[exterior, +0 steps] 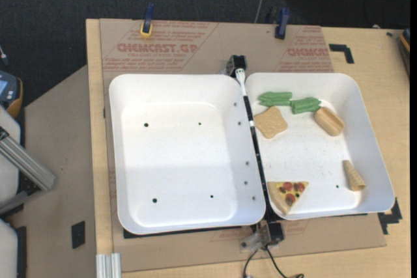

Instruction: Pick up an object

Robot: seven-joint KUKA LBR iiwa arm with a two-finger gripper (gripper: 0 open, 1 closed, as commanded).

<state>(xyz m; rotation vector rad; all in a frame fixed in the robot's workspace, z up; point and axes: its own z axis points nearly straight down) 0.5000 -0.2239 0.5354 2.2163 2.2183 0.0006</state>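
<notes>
Toast slice [270, 122]: flat, roughly square, lying in the right bin [306, 156] just beside the divider shared with the left bin [176, 153]; judged 1 plausible target among 6.

Other candidates in the same bin:
- 2 green pieces [274, 99] and [305, 105], end to end near the far wall, long axes running roughly left-right.
- Bread roll [329, 121], just right of the second green piece, long axis slanting toward the near right.
- Cone-shaped piece [354, 175], close to the right wall, long axis slanting from far to near.
- Pizza slice [288, 194], at the near left corner, tip pointing toward the near wall, touching or almost touching it.

Key relation: all 6 items on the side of the bench from which the arm reaches in; cone-shaped piece and bread roll nearest that side, toast slice and pizza slice farthest. Probably easiest: the bread roll, well apart from the walls, closing across its short axis.

Gripper state: impossible to tell here.
</notes>
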